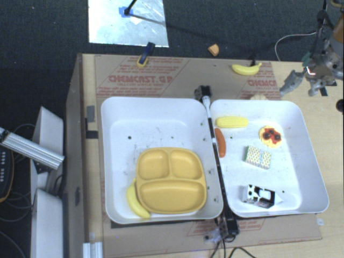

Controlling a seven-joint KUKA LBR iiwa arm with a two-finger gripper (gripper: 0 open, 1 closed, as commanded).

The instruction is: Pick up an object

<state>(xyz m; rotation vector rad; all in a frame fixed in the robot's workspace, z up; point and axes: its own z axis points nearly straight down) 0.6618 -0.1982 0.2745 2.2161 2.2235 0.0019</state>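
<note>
My gripper (302, 86) hangs at the far right, above the bench just beyond the back right corner of the right bin (312, 160). Its two grey fingers (289, 83) stand apart with nothing between them. In the right bin lie a yellow corn cob (232, 122), an orange sausage (220, 142) along the left wall, a small round pizza (270, 136), a patterned block (258, 157) and a black-and-white box (260, 196). All of them are well below and left of the gripper.
The left bin (123, 122) holds a yellow divided plate (172, 179) with a banana (135, 200) tucked at its left edge. Another banana (246, 67) lies on the bench behind the right bin. An orange scrap (213, 49) sits on the floor beyond.
</note>
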